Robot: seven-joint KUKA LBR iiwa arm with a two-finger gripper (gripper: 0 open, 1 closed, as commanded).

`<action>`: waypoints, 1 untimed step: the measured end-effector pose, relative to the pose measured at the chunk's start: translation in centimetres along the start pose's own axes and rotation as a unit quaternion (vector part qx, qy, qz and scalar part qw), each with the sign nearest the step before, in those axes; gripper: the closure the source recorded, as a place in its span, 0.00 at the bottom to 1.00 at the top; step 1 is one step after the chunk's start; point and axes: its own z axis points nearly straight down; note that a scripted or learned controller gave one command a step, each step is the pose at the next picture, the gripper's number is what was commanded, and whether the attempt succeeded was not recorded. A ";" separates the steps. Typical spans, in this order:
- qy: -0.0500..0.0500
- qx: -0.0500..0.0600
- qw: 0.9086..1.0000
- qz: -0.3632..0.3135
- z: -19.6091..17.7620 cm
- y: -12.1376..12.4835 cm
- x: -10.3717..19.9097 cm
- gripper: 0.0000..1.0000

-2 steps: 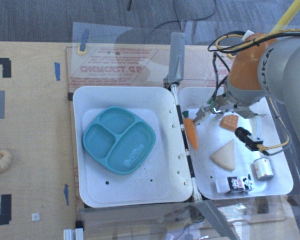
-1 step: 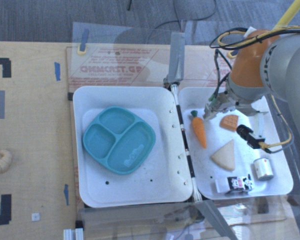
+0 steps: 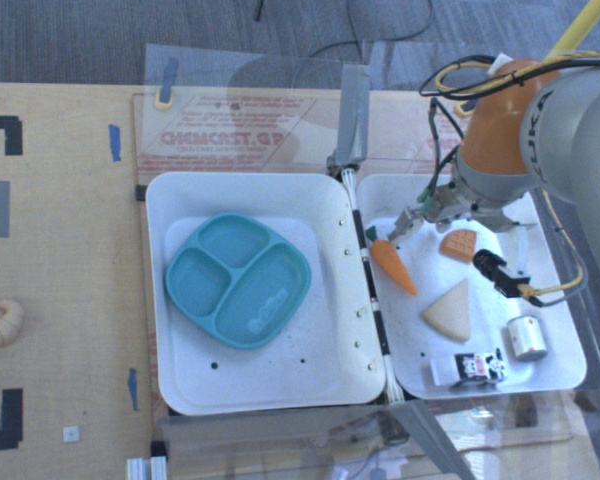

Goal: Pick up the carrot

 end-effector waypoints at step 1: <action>0.001 0.002 0.995 -0.099 1.0 -6.2 1.3 0.00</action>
